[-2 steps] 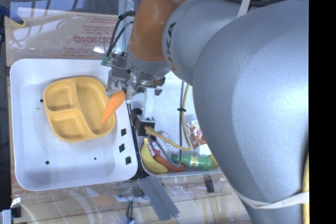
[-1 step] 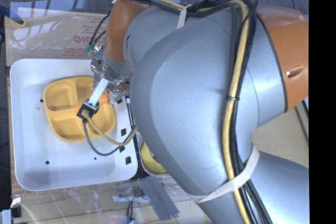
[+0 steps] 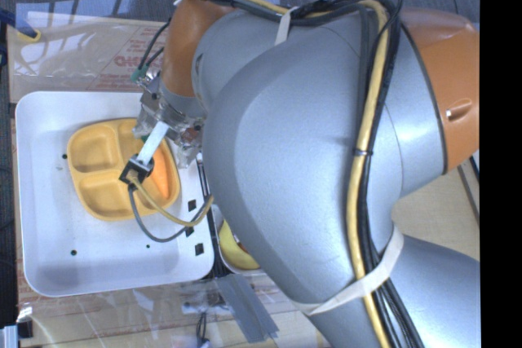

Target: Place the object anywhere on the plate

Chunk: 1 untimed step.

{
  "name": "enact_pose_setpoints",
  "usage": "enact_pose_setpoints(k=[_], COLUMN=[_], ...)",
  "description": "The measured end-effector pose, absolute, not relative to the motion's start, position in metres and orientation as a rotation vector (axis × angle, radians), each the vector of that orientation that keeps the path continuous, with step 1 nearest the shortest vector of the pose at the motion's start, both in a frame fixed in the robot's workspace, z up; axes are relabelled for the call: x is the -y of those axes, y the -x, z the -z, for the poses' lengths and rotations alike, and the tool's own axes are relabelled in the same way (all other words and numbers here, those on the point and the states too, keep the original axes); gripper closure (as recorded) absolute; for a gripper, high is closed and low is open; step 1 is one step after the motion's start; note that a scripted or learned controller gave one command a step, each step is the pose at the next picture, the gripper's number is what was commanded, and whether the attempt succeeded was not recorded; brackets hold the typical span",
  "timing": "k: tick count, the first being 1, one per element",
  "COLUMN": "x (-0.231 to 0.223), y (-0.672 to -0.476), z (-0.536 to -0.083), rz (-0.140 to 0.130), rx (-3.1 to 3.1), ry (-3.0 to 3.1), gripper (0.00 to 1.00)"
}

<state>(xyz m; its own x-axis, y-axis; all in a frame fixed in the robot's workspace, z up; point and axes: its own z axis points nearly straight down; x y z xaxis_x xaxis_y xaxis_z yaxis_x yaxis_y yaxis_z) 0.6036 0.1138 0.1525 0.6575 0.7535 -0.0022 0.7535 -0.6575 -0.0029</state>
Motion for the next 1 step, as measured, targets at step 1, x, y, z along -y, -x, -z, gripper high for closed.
enact_pose_setpoints(k=[1], x=[-0.0959], y=[-0.5556], z=[-0.1912], rz=[-0.006], rx=[1.528], ry=[2.742], gripper=[0.00])
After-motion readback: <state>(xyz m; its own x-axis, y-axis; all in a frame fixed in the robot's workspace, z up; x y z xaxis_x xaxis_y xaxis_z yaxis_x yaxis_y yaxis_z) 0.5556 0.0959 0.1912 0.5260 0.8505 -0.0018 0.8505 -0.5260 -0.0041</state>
